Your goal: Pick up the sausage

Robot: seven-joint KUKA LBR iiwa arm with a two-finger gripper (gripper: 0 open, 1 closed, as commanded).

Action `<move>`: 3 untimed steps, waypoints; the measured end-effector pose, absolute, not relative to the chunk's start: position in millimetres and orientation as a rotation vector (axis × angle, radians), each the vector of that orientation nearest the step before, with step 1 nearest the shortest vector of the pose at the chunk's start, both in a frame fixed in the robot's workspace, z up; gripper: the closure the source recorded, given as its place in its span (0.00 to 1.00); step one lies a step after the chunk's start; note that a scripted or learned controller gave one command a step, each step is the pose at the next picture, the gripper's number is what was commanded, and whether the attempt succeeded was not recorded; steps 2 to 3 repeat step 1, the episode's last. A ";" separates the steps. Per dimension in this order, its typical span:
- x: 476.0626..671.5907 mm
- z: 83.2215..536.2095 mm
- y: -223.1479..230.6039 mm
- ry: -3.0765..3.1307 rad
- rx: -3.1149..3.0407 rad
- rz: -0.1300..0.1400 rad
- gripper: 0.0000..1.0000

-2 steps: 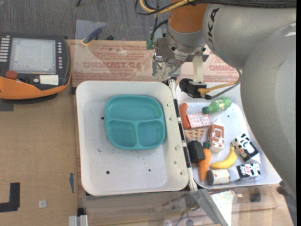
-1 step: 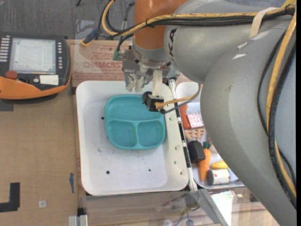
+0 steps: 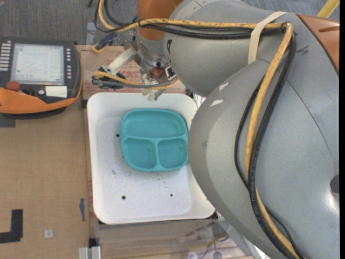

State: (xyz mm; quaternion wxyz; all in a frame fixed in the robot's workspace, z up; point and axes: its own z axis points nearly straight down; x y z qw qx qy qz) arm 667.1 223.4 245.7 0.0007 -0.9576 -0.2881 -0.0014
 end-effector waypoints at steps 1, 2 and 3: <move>668.0 255.9 222.4 -0.899 -3.007 -0.007 1.00; 668.0 255.9 222.4 -0.899 -3.007 -0.007 1.00; 668.0 255.9 222.4 -0.899 -3.007 -0.007 1.00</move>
